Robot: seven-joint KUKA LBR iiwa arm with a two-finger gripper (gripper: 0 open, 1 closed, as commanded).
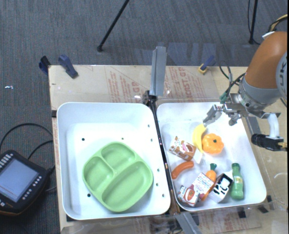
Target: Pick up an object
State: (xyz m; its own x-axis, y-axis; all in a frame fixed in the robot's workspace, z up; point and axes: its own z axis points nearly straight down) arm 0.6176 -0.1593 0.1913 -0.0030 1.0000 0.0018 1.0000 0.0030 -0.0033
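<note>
overhead, camera view: gripper (223, 115) hangs over upper part of right bin (247, 152), fingers spread wide, nothing between them, touching nothing. banana (198, 137) lies just below left fingertip, long axis near vertical, slight curve, beside orange pumpkin (213, 144). green divided plate (117, 176) sits in left bin (69, 150).
</note>
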